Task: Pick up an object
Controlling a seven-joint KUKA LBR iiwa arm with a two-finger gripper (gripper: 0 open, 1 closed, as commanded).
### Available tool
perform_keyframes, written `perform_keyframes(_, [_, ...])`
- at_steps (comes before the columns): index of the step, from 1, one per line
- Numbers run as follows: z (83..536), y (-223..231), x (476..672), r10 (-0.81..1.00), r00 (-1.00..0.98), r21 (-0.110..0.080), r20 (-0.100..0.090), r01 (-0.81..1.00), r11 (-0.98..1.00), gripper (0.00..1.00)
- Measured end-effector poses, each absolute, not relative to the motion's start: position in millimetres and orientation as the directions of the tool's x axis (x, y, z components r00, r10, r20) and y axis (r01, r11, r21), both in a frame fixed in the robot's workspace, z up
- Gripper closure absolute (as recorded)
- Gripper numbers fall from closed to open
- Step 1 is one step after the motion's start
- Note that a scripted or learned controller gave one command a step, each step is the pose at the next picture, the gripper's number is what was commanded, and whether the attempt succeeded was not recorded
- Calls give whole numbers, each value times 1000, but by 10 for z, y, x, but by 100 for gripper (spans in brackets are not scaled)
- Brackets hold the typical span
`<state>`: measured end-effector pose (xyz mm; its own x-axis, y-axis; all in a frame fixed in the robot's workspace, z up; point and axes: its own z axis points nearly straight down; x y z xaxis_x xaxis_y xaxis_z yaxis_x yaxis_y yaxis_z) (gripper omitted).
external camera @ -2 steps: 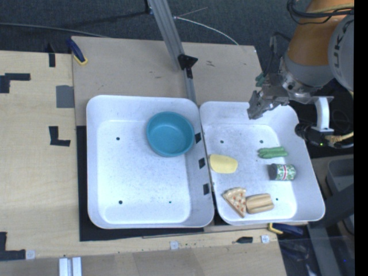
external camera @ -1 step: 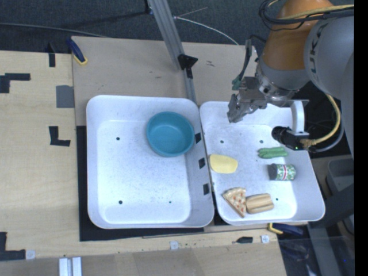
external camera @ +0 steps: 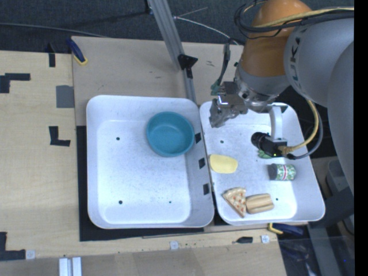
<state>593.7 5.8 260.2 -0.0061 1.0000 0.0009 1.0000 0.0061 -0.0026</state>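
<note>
- Gripper (external camera: 220, 117): hovers over the upper left corner of the right bin (external camera: 244, 137), near the wall shared with the left bin (external camera: 115, 177). It cannot be told whether it is open or closed. No object is visible in it.
- Candidate objects, right bin: yellow piece (external camera: 223, 164), nearest, below the gripper in the view; pizza slice (external camera: 235, 200) touching a roll (external camera: 259, 202) at the lower edge; can (external camera: 282, 172) on its side towards the right.
- Candidate object, left bin: blue bowl (external camera: 169, 133), upright, near the shared wall.
- Risk: a straight descent from this position probably meets bare bin floor, as no object lies directly under the gripper.
- Risk: the yellow piece looks smooth and rounded, so it may squirt out on closure.
- Risk: the can may roll away if touched off-centre.
- Risk: slice and roll touch, so a grasp there may shift both or lift neither.
- Risk: close to the shared wall, the gripper may strike the rim.
- Surface: both bins are white, shallow and speckled, set on a pale bench (external camera: 34, 171).
- Room: a metal strut (external camera: 167, 27) slants above the bins, and dark flooring lies beyond the bench.
</note>
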Motion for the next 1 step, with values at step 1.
perform_keyframes(1, [2422,584,5865,1000,-7,-4,1,1000,7,100])
